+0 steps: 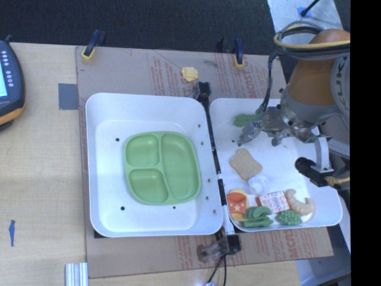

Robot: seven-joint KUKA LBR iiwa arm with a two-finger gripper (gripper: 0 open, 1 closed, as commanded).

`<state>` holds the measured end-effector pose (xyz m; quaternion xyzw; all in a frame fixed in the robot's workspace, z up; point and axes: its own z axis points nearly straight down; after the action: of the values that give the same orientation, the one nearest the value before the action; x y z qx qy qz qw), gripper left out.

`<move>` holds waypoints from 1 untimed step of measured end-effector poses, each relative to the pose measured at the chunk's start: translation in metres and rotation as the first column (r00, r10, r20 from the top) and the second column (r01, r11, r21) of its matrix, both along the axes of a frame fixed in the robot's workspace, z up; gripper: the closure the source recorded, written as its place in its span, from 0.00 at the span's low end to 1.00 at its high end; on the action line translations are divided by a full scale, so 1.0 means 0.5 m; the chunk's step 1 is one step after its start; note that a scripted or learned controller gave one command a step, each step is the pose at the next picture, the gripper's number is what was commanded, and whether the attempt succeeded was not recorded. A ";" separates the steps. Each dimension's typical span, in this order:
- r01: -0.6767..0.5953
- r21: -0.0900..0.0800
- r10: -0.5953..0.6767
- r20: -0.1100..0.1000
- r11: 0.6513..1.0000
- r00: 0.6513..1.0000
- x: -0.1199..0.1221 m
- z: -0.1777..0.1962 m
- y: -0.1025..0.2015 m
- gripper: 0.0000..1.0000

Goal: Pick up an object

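While the arm (315, 70) leans in from the right, its gripper (260, 130) sits low over the top-left part of the right bin (333, 216), right beside a green leaf (243, 120) lying near that bin's upper-left corner. One grey finger (249, 134) pokes down and left, its tip close to the leaf, but the view is too small and cluttered to say whether the gripper is touching the leaf or has anything in it (can't tell if it's spread or closed either). Below the gripper, a slice of bread (245, 163) lies flat in the middle of the bin, with a small white piece (256, 185) just under it. Along the bin's bottom edge there's a pile of toy food: a red and yellow carton (237, 204), a red and white packet (277, 201), a shrimp (300, 202), green pea pods (257, 216) and a bit of broccoli (290, 217), all crowded together and some touching. Over in the left bin (98, 213), a green tray (162, 167) with three compartments lies flat near the middle. A yellow blob (190, 74) sits on the cardboard above the bins, and a handheld pendant (9, 82) rests at the far left of the bench.
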<state>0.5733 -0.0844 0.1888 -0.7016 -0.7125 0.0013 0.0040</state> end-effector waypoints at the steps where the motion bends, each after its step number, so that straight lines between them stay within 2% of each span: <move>1: 0.011 -0.007 -0.011 0.005 1.000 1.000 0.071 -0.126 -0.081 0.00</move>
<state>0.6090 -0.1247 0.1260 -0.7057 -0.7085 0.0019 -0.0004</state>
